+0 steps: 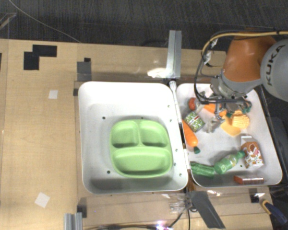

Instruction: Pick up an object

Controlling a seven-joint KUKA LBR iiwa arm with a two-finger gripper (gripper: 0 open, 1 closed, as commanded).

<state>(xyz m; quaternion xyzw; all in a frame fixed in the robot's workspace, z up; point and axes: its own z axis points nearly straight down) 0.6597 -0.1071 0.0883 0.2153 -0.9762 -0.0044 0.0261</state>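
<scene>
Two shallow white bins sit side by side on the wooden bench; the left bin (93,128) holds a green divided tray (141,147) with three compartments, lying flat near the middle; the right bin (271,143) holds the loose objects: a carrot (190,135) lying along the bin's left wall, a small green and white packet (195,122) just beside it, a yellow wedge like cheese (236,123) near the middle, a small carton with red and white print (252,155) toward the right wall, a green bottle (228,162) lying on its side with a dark green item (202,169) next to it at the near edge, and a slim brown and red item (248,179) at the near right corner; a small red thing (192,102) lies near the far left corner; print on the packet and carton is too small to read; the gripper (220,115) hangs low over the far part of the right bin, above an orange piece and close to the cheese wedge; whether its fingers are apart or together I cannot tell, nor whether anything sits between them
</scene>
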